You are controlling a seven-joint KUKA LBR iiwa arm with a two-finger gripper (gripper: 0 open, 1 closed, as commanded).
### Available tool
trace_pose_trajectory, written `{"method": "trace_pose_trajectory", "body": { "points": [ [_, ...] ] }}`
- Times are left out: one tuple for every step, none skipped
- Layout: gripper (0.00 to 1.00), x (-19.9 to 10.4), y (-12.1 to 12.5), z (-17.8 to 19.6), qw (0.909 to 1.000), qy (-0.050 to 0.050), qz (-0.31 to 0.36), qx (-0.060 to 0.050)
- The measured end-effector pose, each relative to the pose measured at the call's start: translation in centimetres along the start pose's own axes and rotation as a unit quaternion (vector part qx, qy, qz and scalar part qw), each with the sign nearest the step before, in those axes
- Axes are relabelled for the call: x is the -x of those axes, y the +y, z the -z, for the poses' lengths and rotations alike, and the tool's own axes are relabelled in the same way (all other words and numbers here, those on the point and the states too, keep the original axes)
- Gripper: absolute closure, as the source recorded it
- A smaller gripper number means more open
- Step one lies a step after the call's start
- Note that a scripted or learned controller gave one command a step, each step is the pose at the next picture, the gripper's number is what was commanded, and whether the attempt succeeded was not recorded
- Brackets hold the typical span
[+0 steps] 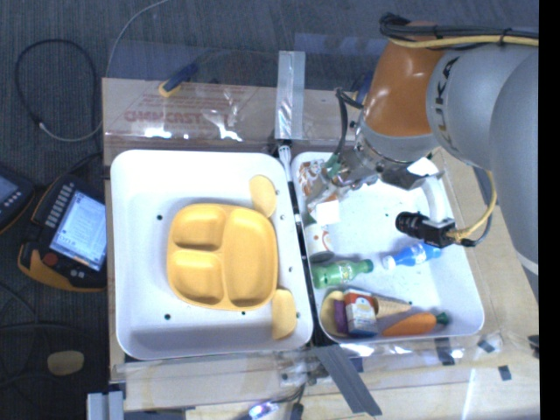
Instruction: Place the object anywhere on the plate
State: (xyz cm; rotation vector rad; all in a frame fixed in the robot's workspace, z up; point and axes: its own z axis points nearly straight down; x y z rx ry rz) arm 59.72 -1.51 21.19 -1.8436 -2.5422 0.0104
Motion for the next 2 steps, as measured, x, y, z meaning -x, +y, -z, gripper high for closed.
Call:
{"method": "trace_pose_trajectory", "body": {
  "points": [
    [1.0, -5.25, 1.68, -1.25, 0.9907, 0.002, 0.136, 0.0],
    [0.0, -5.26, 1.7, -1.22, 0.9906, 0.002, 0.136, 0.001]
  ]
}}
